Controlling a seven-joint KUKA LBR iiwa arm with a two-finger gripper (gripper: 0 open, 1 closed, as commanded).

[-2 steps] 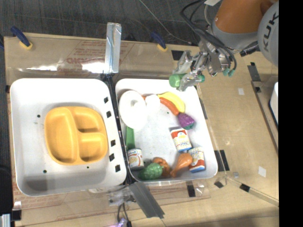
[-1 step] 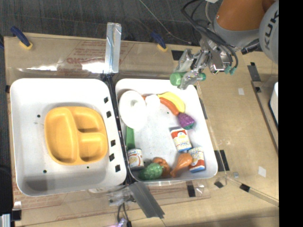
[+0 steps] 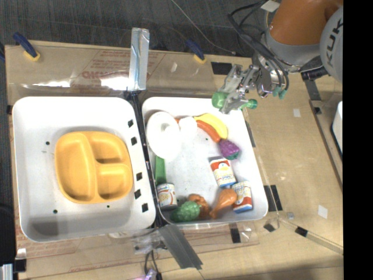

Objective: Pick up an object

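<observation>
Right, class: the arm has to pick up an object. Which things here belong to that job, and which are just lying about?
Belongs to the job:
- claw
- small green toy object between its fingers
- right-hand white bin it hangs over

Just lying about:
- yellow divided plastic tray
- left-hand white bin
- purple toy grapes
- white round plate

Two white bins: left bin (image 3: 23, 156), right bin (image 3: 256, 179). One yellow divided tray (image 3: 93, 165) in the left. In the right: one white cup (image 3: 163, 134), one banana (image 3: 213, 123), one carrot (image 3: 210, 133), one purple grape bunch (image 3: 230, 149), one green stick (image 3: 159, 169), three small cans (image 3: 222, 171) (image 3: 243, 196) (image 3: 166, 195), one drumstick (image 3: 223, 201), one broccoli-like piece (image 3: 186, 210), blurry. One green item (image 3: 221, 100) at the gripper (image 3: 236, 95).
</observation>
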